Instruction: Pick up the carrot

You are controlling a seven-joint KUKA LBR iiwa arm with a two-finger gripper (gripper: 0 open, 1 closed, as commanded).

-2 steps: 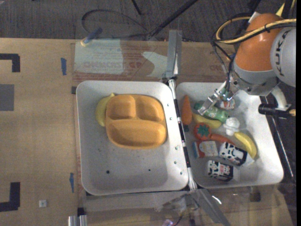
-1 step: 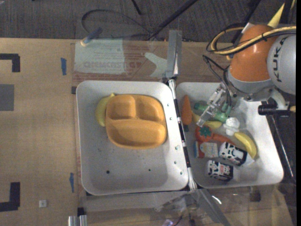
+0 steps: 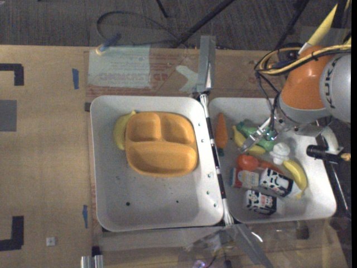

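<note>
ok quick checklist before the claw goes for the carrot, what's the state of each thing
1. Carrot in view, lying along the left wall of the right bin: ok.
2. Carrot free of clutter: ok, its neighbours lie to its right with a gap.
3. Claw over the carrot: not ok, it sits over the green and yellow items further right.
4. Claw empty: cannot tell.
5. Room between carrot and bin wall for a finger: cannot tell.
</note>
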